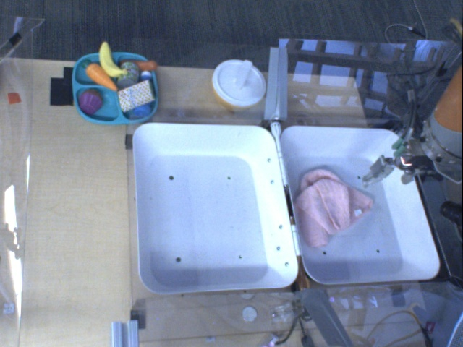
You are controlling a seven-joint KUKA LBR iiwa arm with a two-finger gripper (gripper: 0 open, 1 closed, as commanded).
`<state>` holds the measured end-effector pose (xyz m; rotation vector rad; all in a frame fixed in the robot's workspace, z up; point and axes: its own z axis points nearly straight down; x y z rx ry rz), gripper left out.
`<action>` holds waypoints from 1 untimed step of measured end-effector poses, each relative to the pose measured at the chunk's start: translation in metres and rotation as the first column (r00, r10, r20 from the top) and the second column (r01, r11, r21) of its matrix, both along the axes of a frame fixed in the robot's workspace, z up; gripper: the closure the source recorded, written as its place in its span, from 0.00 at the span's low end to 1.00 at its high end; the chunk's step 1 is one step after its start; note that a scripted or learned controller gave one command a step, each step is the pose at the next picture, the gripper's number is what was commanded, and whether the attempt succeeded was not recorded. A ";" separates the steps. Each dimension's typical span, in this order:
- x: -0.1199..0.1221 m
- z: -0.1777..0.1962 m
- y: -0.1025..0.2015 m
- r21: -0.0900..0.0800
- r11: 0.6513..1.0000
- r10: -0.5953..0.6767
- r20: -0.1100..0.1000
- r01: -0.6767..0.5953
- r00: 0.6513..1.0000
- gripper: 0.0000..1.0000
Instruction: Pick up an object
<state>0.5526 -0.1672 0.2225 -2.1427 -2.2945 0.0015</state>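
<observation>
Lying crumpled, pink cloth [329,207] in right bin [412,262]; tool [387,170] beside.

The left bin [210,208] is wide open, so plenty of room is left there. The right bin [391,262] is partly blocked by a pink cloth [329,204] bunched against its left wall; the floor right of and below the cloth is kept free. The arm [441,132] is parked over that bin's right rim. Behind the bins, the table [65,215] is taken up by a toy tray [116,87] and a lidded cup [239,84].
</observation>
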 end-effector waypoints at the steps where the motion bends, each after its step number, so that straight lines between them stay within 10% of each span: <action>1: 0.007 -0.124 0.033 -0.002 0.998 0.060 0.007 -0.060 0.998 0.00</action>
